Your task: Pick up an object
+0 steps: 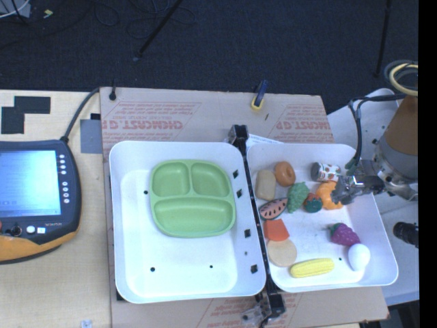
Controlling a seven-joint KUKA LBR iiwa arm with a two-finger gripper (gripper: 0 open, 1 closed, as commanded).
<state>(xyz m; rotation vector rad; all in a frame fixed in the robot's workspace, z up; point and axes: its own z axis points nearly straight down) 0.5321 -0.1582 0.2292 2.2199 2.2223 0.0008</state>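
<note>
Gripper (345,188) hovers low over the right bin's (382,265) far right part, just beside an orange toy (328,195); whether it is spread or pinching, I cannot tell. My reading: the approach step, and next comes a straight descent onto that toy. Mirrored "CHEMCAST" lettering (151,123) marks the cardboard beyond the bin.

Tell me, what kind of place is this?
Probably a robot lab. A robot arm reaches over two white bins, one holding toy food, and a control screen sits beside them with cables around.
</note>
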